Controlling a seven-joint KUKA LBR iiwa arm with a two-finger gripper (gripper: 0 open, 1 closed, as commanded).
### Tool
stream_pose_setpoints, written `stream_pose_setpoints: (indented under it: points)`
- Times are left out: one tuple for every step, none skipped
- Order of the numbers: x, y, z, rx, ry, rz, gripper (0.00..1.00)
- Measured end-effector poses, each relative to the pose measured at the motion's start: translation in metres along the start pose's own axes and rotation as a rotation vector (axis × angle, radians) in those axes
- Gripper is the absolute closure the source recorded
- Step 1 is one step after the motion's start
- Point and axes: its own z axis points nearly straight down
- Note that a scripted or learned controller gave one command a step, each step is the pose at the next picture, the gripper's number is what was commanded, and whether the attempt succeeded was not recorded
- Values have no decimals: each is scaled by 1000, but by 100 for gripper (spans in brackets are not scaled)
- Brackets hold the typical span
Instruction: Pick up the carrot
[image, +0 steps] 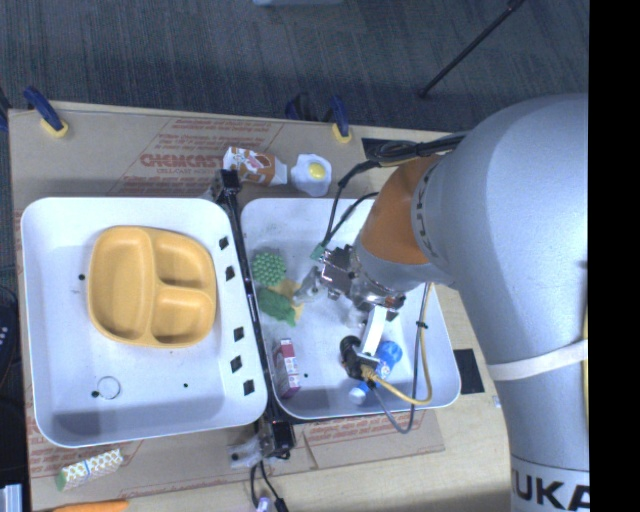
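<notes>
Carrot (92, 506): the one carrot-coloured thing is an orange sliver on the bench (180, 140), at the near edge toward the left corner. The picture's edge cuts it off, so I cannot tell for sure what it is. It lies outside both bins. Just behind it on the bench, off the left bin's (40, 340) near-left corner, is a small striped wrapper (90, 467).

In the right bin (320, 350), a red and pink packet (287, 365) lies near the near-left corner, along the left wall. Farther in, close to the same wall, are a green and yellow scrap (279, 303) and, touching its far side or just beside it, a green bumpy ball (267, 266).

The gripper (318, 272) hangs over the middle of the right bin, just to the right of those two green things. Whether it is spread or pressed together cannot be told, and nothing shows pinched in it. The grey arm (520, 230) covers the bin's far-right corner.

In the left bin, a yellow divided plate (152, 285) sits toward the far edge.

On the bench beyond the right bin's far-left corner stand a small brown and white bottle (250, 165) and a yellow and white lump (313, 173), near each other.
</notes>
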Motion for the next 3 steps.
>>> stream_pose_setpoints:
  points:
    - [65, 2, -180, -3, 0, -63, 0]
    - [40, -7, -105, 1, -1, -25, 0]
    - [12, -32, -36, 3, 1, 485, 0]
